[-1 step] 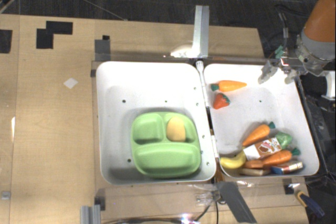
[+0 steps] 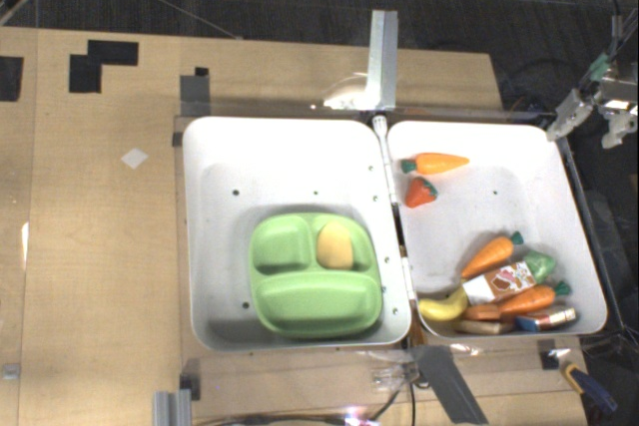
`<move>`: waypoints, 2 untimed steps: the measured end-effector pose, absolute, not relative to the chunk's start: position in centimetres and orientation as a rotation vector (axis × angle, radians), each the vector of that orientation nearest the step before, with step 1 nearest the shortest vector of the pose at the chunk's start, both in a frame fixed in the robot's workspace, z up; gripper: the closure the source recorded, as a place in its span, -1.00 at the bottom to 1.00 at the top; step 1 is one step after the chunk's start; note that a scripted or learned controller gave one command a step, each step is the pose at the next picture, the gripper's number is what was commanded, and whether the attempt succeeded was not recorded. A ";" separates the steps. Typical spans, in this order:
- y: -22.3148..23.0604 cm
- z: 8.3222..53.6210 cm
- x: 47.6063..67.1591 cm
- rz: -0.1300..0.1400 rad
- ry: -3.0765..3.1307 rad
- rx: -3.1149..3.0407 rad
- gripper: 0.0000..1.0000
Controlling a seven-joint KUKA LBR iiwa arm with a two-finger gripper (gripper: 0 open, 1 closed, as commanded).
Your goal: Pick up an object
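The right bin (image 2: 499, 185) holds an orange carrot (image 2: 436, 163) near its far left corner, with a red strawberry (image 2: 419, 193) just below it. In the near right corner lies a heap: a carrot (image 2: 491, 254), a second carrot (image 2: 526, 299), a banana (image 2: 442, 307), a small labelled bottle (image 2: 502, 280) and a green piece (image 2: 540, 266). My gripper (image 2: 587, 108) hangs at the far right corner of this bin, over its rim and well away from every object.
The left bin (image 2: 230, 175) bears a green divided plate (image 2: 315, 289) with a yellow lemon-like fruit (image 2: 335, 244) in its upper right compartment. A metal post (image 2: 383, 55) stands behind the seam between the bins. Bare wooden bench (image 2: 90, 244) lies to the left.
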State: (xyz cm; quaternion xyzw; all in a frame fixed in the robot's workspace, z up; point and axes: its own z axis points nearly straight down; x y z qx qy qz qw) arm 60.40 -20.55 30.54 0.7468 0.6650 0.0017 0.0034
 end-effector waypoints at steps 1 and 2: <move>-15.7 18.8 65.9 0.003 2.103 2.331 -1.00; -10.8 10.6 64.8 0.000 2.146 2.297 -1.00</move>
